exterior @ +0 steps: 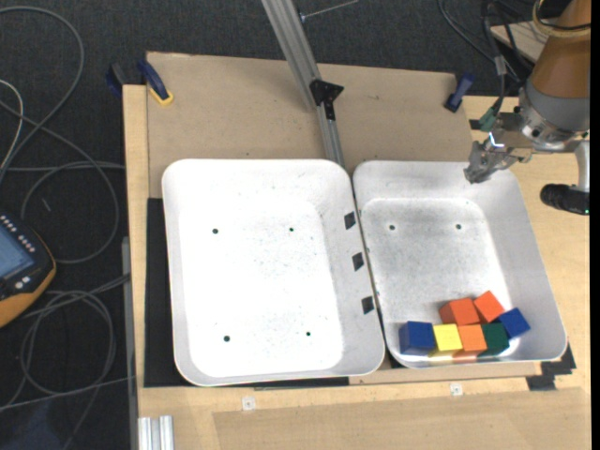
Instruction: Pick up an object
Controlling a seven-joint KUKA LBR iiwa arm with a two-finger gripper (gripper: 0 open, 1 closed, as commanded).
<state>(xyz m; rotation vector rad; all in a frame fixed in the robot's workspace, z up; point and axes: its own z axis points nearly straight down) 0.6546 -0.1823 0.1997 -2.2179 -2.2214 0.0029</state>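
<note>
Nearest the camera, the worktop shows a bare wooden front strip below two shallow white bins set side by side.

Camera view, taking the right bin as landmark: a cluster of coloured blocks lies in its near right corner, packed together and touching. Members noted: a blue block at the cluster's left end, a yellow block just beside it, an orange block next along, a green block beyond that, a second orange block and a third orange block behind the front row, and a second blue block at the right end. None is lifted; all rest on the bin floor.

Tool: positioned over the far right corner of the right bin, at the rim, at the end of the grey arm with its orange band. Whether its fingers are apart or together cannot be told at this size. Nothing is seen gripped in it. The block cluster lies well apart from the tool, at the opposite, near end of the same bin.

Left bin: adjoins the right bin's left wall. A slanted metal rail runs from beyond the bins down to the seam between them.
</note>
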